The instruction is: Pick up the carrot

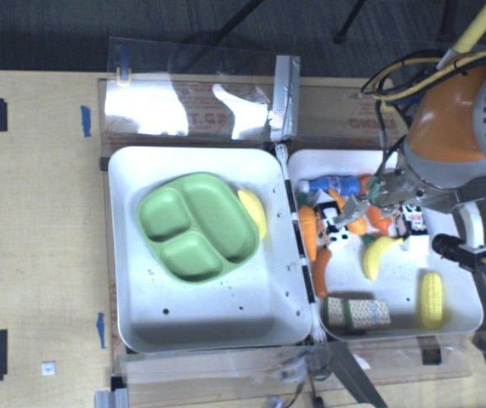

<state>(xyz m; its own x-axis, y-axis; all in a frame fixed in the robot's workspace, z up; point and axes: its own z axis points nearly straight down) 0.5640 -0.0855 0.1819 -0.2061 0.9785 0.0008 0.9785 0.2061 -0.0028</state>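
Camera view shows the long orange carrot lying along the left wall of the right white bin, beside a yellow banana and a yellow corn cob; the grey gripper hangs over the toy clutter near that bin's far end, its grip impossible to judge; a green divided plate sits in the left white bin.

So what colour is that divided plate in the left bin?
Light green; the divided plate shows plainly in the camera view.

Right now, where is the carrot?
The long orange carrot lies in the right white bin, along its left wall, left of the yellow banana.
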